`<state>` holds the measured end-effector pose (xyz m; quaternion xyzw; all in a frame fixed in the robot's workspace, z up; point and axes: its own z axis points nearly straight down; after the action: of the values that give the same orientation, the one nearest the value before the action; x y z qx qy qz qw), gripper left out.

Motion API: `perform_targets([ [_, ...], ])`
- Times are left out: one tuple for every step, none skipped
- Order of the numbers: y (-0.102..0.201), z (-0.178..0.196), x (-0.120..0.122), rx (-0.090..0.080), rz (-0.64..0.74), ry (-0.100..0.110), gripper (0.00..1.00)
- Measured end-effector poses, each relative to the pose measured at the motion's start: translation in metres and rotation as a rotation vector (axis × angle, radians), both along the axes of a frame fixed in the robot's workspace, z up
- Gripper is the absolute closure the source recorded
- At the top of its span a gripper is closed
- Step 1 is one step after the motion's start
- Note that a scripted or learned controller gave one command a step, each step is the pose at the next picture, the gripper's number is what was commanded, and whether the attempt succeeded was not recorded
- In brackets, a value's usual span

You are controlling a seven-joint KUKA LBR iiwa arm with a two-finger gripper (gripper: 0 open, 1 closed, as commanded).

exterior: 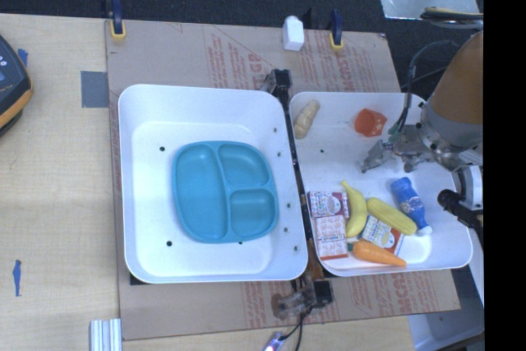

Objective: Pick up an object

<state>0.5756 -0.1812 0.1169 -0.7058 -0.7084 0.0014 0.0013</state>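
Note:
My gripper (393,159) hangs over the right bin (329,145), its grey fingers spread apart with nothing between them. It stands just below a red-orange object (370,122) and just above-left of a blue bottle (408,204). Toward the bin's front lie a yellow banana (356,211), a second yellow piece (391,215), an orange carrot (379,255) and small printed packets (328,223). A beige potato-like piece (306,118) rests at the bin's back left.
The left bin (148,177) holds a blue divided plate (224,191). Both bins sit on a cardboard sheet (205,62) clamped to the bench. The arm's grey and orange body (460,94) covers the right bin's far right corner.

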Motion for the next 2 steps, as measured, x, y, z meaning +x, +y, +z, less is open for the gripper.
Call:
perform_targets([
  [-0.021,-0.021,0.081,0.0,0.001,-0.001,0.0],
  [0.014,-0.025,0.081,0.001,0.002,0.001,0.0],
])
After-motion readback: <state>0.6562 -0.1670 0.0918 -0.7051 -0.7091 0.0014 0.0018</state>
